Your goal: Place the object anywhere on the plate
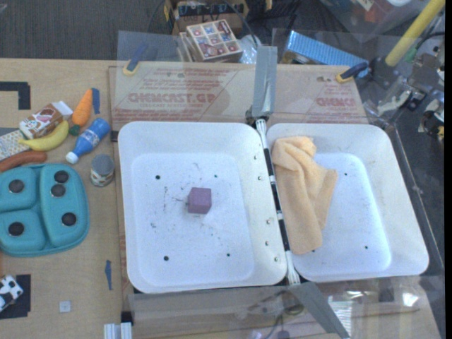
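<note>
The left bin [133, 189] carries the purple cube [199, 200] near that bin's middle, flat on the floor and well apart from its walls. A straight-down approach, squared to two opposite faces, looks soundest. Whether the jaws are released or clenched cannot be told. The cube looks small, matte and blocky.
</note>
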You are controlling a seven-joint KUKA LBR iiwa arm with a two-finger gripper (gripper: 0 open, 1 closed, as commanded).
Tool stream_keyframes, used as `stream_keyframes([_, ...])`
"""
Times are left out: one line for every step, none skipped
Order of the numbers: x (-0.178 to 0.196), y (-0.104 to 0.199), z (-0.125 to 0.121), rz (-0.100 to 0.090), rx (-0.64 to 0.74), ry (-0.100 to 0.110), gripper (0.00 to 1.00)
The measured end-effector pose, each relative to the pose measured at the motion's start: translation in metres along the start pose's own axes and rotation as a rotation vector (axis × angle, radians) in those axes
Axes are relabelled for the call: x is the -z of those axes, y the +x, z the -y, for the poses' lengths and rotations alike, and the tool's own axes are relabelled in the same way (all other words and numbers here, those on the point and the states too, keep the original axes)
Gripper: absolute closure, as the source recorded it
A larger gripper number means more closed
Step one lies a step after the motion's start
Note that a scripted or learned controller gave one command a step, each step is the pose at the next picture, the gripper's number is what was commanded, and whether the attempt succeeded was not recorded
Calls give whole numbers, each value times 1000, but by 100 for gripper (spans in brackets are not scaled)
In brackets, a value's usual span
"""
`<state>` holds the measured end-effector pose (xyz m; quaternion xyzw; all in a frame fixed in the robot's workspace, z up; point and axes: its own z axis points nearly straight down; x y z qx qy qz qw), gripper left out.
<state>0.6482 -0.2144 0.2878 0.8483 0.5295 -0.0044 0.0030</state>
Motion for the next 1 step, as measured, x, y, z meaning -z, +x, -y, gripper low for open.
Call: stream_keyframes([8, 1, -1, 4, 4, -2, 100])
